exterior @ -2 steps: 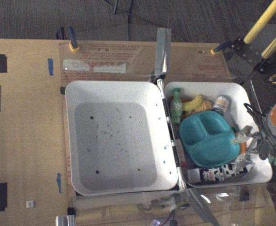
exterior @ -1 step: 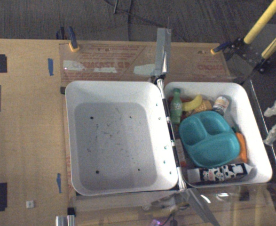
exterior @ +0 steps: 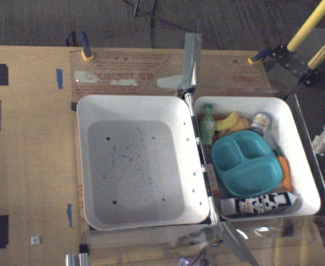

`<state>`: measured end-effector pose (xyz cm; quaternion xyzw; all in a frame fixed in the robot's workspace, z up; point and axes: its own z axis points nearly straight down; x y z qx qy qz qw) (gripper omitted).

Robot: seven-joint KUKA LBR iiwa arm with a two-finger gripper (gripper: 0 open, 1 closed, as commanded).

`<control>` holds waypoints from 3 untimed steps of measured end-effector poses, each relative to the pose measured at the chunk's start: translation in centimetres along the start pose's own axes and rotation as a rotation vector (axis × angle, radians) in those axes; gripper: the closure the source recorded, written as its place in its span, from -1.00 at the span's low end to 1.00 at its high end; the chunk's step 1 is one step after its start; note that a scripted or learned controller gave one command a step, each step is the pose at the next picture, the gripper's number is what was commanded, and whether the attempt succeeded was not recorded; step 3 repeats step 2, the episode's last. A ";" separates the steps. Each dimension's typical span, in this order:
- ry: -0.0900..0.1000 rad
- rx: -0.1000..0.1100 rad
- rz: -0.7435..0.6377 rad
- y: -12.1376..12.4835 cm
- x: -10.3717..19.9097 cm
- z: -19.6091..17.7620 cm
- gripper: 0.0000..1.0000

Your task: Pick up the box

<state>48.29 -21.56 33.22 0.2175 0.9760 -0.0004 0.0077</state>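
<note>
Box [exterior: 256, 204], cow-patterned, lies on its side along the near wall of the right bin [exterior: 309, 173], long axis crosswise, below and left of the gripper [exterior: 324, 139], whose opening cannot be made out

A small pale grey part [exterior: 323, 141] juts in at the right edge of the camera view, at about mid-height, on the side from which the arm reaches in. It may belong to the arm, but too little of it is visible to tell which piece it is. Its outline is irregular and blurred. It sits just outside the outer rim of the right-hand bin [exterior: 305, 148], near that rim and not over the bin's inside.
</note>
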 end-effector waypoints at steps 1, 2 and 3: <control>0.008 -0.001 -0.149 13.2 -1.5 -10.4 1.00; 0.008 -0.001 -0.148 13.2 -1.5 -10.4 -1.00; 0.008 -0.001 -0.148 13.2 -1.5 -10.4 -1.00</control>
